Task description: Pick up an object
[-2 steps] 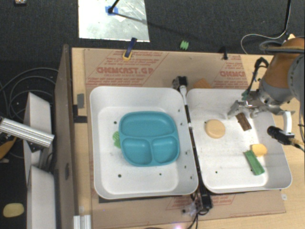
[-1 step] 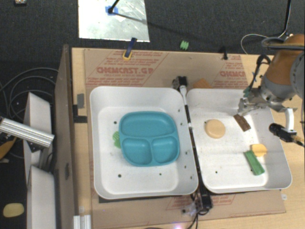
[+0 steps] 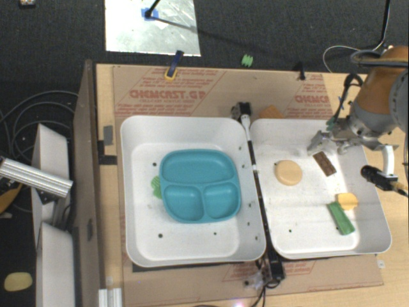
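Note:
The right bin holds a round tan disc, a small brown bar, a yellow block and a green stick. My gripper hangs over the far right part of this bin, just above and behind the brown bar. It is open, its fingers spread, and nothing is between them. The brown bar lies on the bin floor, apart from the fingertips.
The left bin bears a blue divided plate, with a green thing peeking out at the plate's left edge. A black divider rail runs between the bins. The arm comes in over the right bin's far right corner.

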Motion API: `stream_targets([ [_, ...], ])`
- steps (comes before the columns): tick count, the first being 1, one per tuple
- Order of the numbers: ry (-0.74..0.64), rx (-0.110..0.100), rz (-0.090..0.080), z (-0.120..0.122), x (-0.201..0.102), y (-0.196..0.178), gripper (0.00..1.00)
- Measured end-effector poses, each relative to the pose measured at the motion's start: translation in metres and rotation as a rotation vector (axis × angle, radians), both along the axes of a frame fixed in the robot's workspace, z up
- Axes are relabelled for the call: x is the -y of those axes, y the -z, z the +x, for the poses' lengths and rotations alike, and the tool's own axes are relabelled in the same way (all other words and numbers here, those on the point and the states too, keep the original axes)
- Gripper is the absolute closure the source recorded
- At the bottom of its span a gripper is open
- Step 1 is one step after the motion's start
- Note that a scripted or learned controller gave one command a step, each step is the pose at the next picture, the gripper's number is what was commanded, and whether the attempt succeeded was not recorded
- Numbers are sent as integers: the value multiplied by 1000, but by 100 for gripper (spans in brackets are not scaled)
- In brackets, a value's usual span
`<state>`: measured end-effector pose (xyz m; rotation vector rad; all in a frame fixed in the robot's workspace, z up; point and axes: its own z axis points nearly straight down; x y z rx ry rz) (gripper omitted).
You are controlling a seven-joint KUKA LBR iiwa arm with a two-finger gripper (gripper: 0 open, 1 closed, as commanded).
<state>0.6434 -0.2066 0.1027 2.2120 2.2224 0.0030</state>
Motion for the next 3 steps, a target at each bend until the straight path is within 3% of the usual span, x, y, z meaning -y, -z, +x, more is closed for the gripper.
stream_targets([
  [1,3,-5,2,-10,0,18,0],
  [2,2,1,0,-8,0,6,100],
  [3,-6,1,5,-16,-81,-66,100],
])
